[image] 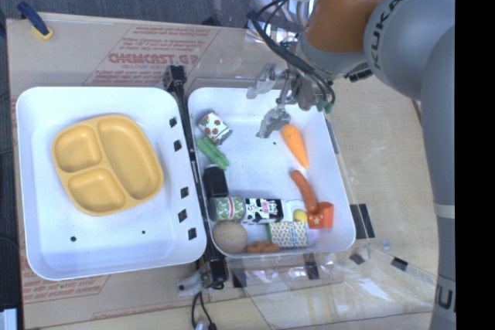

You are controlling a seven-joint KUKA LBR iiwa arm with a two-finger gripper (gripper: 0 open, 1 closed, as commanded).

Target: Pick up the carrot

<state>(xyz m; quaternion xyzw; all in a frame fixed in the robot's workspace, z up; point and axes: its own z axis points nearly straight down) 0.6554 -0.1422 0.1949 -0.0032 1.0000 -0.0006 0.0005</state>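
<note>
Toys (255, 222) crowd the right bin's (247, 104) near edge; the carrot (295, 144) lies beyond, by its right wall. Gripper (272, 100) hangs open and empty just beside the carrot's thick end. It looks light, stiff, slick plastic, so best pinched across the thick middle.

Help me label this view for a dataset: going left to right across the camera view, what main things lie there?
Yellow divided plate → green pod → gripper → carrot → red block.

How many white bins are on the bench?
2. The left bin holds a yellow plate. The right bin holds the carrot and the other items, with the gripper beside the carrot.
</note>
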